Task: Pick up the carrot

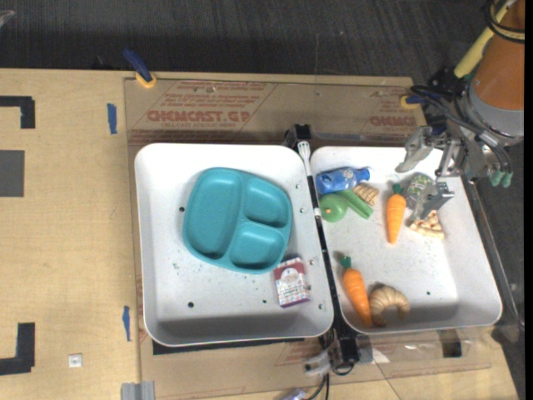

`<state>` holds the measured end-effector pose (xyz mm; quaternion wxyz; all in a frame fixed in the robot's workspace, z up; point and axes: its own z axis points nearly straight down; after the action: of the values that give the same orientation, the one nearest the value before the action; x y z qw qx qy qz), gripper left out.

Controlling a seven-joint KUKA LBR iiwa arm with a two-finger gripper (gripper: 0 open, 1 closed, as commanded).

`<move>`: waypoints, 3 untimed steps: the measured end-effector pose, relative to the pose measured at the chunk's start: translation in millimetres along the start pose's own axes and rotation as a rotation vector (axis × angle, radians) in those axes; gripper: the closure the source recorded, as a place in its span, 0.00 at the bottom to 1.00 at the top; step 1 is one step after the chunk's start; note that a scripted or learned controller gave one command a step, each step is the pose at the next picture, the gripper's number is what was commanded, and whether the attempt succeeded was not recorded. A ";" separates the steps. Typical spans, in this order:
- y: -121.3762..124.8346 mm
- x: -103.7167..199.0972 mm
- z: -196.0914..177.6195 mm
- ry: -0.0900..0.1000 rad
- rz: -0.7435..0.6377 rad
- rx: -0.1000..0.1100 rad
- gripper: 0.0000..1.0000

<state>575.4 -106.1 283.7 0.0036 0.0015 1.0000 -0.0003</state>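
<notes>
Carrot: orange, tapered, with a small green top; one carrot [394, 215] lies nearly upright in the view in the upper middle of the right bin [466, 302], green end toward the far rim, point toward the near rim.
Second carrot: a like orange piece [356, 292] with a green tuft lies near the front left corner of the same bin, slanting, just beside the divider.
Gripper: the gripper [431, 192] hangs over the right bin's upper right part, just to the right of the upper carrot; fingers spread apart, nothing between them.
Arm: grey wrist with an orange band [500, 65] enters from the upper right corner.
Neighbours of the upper carrot: a green vegetable [343, 206] and a tan ridged item [365, 194] to its left, a blue packet [341, 177] beyond those near the far rim.
Under the gripper: a flat pale and orange piece [428, 221], partly covered by the fingers; kind cannot be told.
Near the second carrot: a brown shell-like item [388, 302] touching or just beside its right side.
Left bin: left bin [158, 248] holds a teal divided plate [236, 219] and a small red-and-white packet [291, 282] near the front right corner.
Obstruction: the upper carrot's top lies open; the fingers stand close on its right side.
</notes>
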 end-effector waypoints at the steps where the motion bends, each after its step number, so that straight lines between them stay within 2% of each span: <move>1: -15.1 -19.1 168.0 0.016 0.037 -0.003 0.00; 2: -14.6 -26.5 148.9 -0.008 0.035 0.001 1.00; 3: 25.1 2.7 96.9 -0.001 0.350 -0.001 1.00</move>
<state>573.5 -81.0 186.8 0.0040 0.1756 0.9845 0.0006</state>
